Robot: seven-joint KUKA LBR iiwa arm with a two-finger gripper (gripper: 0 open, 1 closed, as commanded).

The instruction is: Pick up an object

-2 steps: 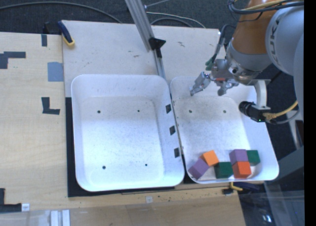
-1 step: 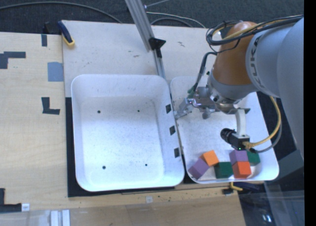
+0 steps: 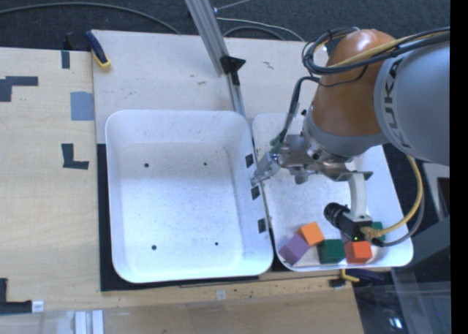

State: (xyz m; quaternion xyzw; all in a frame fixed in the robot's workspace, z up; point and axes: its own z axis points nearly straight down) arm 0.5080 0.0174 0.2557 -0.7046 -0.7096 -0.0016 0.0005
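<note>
towering over the right bin [image 3: 395,179], the grey arm [image 3: 409,99] with its orange band [image 3: 351,80] reaches in from the right and hides most of that bin's upper half. its gripper [image 3: 292,158] hangs under the wrist above the right bin, close to the wall shared with the left bin; the metal parts are visible there, but from this slant you cannot tell how far the jaws stand apart, and nothing can be seen held between them. four small blocks sit clustered at the near end of the right bin: a purple block [image 3: 295,248] nearest the shared wall, an orange block [image 3: 311,233] just beside and slightly behind it, a green block [image 3: 331,251] to its right, and a red-orange block [image 3: 358,251] touching or almost touching the green one. a black cylindrical part [image 3: 338,216] of the arm's hardware hangs just behind the green and red-orange blocks, with a yellow cable [image 3: 413,205] looping down past the bin's right rim. the left bin [image 3: 117,179] lies alongside, its white floor speckled. both bins rest on the pale desk [image 3: 146,69], where a silver rail [image 3: 201,11] slants down toward the gap between the bins and a blue and yellow tool [image 3: 97,49] lies near the far left corner.
</note>
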